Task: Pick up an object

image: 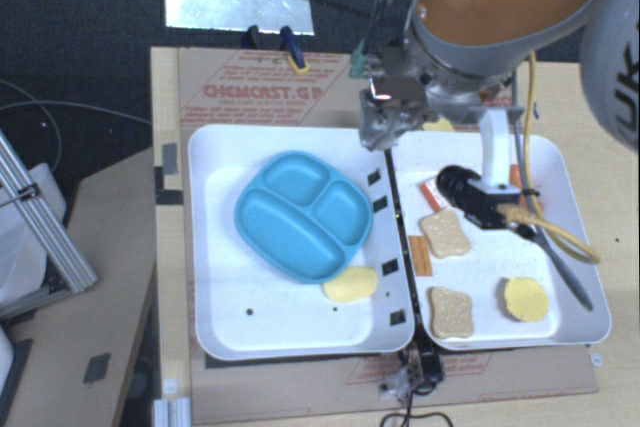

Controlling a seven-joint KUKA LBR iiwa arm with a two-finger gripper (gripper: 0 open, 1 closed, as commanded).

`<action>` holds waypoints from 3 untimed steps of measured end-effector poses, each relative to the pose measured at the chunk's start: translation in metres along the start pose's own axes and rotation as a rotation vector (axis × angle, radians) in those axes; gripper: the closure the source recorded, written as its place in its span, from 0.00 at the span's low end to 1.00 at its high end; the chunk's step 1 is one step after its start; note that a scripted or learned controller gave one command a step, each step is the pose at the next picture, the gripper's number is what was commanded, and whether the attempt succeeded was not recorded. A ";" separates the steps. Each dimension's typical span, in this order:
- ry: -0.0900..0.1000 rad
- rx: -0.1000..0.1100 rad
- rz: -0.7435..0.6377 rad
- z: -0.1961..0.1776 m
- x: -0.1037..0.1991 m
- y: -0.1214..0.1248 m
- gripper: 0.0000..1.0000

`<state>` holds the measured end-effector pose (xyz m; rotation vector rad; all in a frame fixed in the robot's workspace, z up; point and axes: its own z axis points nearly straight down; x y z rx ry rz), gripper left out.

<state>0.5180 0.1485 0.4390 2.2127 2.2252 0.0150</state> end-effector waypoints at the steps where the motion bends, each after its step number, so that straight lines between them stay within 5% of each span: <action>1: 0.001 -0.002 -0.002 -0.011 0.000 0.001 1.00; 2: 0.003 -0.006 -0.005 -0.022 0.001 0.001 1.00; 3: -0.007 0.019 0.012 0.109 -0.086 -0.030 1.00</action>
